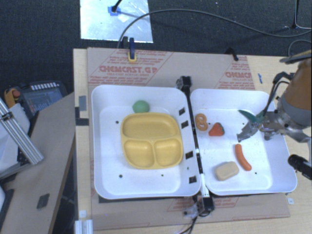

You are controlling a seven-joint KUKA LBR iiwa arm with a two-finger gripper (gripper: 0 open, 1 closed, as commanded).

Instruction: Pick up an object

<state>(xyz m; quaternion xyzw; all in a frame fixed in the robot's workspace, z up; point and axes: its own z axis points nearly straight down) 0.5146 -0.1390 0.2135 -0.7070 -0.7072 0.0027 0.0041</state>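
A: What sits on the tabletop [161, 62]?

B: Two white bins; the left bin [105, 130] holds one yellow divided tray [148, 140] and one green ball [141, 106]. The right bin [278, 174] holds four small things: one tan block [226, 170], one sausage [243, 157], one strawberry [216, 129], one pretzel [200, 121].

A: And the gripper [246, 125]?

B: Its fingers look spread and empty, I think, over the right bin. The sausage lies just below them, toward the near rim, long axis slanting down-right.
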